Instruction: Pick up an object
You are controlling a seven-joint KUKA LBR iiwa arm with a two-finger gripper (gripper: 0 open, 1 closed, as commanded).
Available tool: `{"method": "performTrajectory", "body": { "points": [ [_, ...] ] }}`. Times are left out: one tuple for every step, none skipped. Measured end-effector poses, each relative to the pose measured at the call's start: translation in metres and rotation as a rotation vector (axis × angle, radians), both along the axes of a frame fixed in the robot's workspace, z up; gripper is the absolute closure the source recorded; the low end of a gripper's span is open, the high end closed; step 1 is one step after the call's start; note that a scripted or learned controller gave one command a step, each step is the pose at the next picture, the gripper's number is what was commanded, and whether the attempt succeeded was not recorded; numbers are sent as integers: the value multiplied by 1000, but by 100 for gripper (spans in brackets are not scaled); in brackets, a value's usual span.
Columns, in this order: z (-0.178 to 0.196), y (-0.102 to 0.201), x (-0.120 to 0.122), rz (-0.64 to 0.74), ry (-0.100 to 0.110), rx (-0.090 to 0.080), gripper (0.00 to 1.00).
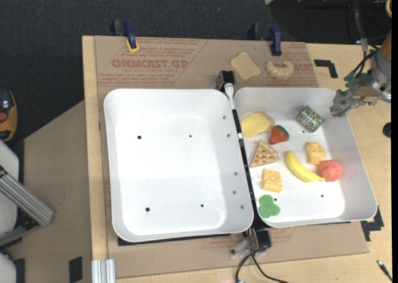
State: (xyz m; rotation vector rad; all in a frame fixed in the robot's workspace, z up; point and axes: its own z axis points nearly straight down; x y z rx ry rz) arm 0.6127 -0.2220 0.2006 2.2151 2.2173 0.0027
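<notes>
A robotics lab is indicated: a board-topped bench is held by blue clamps at 12 o'clock, aluminium framing is seen at 8 o'clock, and cabling at 6 o'clock.

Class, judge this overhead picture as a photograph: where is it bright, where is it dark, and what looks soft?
Camera view: the left bin glares white, the floor around the bench stays dark, the gripper looks soft, and the banana reads clearly.

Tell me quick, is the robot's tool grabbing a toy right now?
Tool: at the right bin's far right rim, nothing seen in it; open or closed cannot be told.
</notes>
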Motion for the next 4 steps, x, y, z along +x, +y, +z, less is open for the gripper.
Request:
{"method": "performTrajectory", "body": {
  "points": [
    [85,124,54,13,-8,5,100],
    [200,235,55,13,-11,8,100],
    [346,278,41,6,-16,7,100],
    [335,274,42,0,5,3,0]
  ]
}}
